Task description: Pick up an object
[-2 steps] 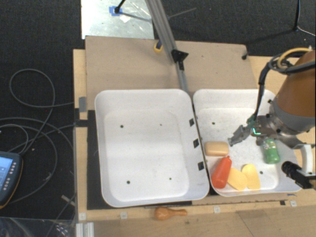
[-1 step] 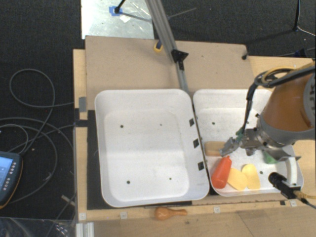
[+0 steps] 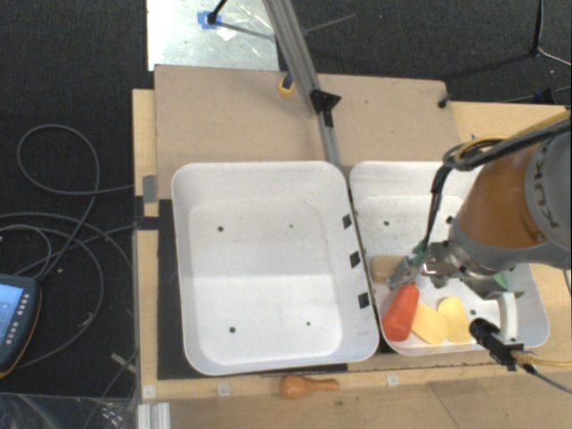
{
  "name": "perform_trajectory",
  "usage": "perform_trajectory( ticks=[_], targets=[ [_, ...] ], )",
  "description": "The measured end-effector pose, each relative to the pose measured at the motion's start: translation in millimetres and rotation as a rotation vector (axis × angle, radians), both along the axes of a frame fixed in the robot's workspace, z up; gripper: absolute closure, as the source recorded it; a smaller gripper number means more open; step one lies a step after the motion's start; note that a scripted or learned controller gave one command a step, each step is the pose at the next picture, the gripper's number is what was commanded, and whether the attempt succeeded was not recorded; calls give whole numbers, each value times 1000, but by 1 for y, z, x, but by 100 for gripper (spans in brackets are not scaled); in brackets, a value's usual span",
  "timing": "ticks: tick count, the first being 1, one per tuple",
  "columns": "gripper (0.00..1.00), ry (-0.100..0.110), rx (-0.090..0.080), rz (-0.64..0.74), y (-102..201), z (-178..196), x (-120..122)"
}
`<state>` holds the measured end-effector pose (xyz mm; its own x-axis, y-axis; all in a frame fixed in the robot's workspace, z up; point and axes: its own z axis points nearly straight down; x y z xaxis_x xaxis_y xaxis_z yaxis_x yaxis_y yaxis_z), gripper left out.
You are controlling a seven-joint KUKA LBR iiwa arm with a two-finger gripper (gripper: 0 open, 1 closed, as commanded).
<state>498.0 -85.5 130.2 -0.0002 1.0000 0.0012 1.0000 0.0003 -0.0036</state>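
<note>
We see the gripper (image 3: pixel 420 266) low in the right bin (image 3: pixel 393 186), poised just above the carrot (image 3: pixel 401 313) beside two yellow pieces (image 3: pixel 442 320) at lower right; whether its jaws are apart we cannot tell.

arm: grey KUKA arm with the orange band (image 3: pixel 500 206), coming in from the right, bent down low
wrist: pointing down and left
gripper: small metal two-finger gripper (image 3: pixel 413 268), tip hanging low, kinda blurry
</note>
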Motion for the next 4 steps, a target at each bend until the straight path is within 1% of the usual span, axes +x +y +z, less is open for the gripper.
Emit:
perform_trajectory(
  ticks=[1, 2, 3, 4],
  targets=[
    [0, 0, 0, 0, 0, -42, 0],
    [100, -7, -1, -1, 0, -29, 2],
    [100, -11, -2, 6, 0, 28, 14],
    [100, -13, -3, 6, -1, 92, 16]
  ],
)
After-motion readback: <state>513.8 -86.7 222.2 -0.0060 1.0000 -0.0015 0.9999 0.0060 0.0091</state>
